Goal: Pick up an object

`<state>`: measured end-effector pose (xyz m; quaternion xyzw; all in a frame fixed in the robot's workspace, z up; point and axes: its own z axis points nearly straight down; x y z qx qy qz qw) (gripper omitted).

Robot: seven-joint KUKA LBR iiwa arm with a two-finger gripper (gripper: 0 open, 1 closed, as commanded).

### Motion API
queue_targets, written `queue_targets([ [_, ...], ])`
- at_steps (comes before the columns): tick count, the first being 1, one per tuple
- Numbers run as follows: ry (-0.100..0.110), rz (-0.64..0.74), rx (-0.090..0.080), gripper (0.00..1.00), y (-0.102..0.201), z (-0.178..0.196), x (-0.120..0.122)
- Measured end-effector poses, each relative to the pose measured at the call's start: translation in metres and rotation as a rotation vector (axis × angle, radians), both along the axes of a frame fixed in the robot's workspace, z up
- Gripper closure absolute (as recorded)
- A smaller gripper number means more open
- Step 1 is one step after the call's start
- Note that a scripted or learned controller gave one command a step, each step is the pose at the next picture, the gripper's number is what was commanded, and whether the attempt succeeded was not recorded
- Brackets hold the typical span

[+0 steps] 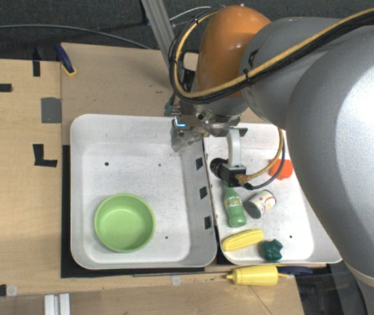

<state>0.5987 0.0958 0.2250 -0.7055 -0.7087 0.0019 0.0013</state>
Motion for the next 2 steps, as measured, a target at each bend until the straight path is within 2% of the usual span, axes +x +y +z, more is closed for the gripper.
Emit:
queue_targets([
  [1, -0.001, -0.004, -0.001, 1.0, 0.0005, -0.001, -0.0054],
  [2, -0.002, -0.004, -0.001, 0.0, 0.0006, -0.0008, -0.0052],
])
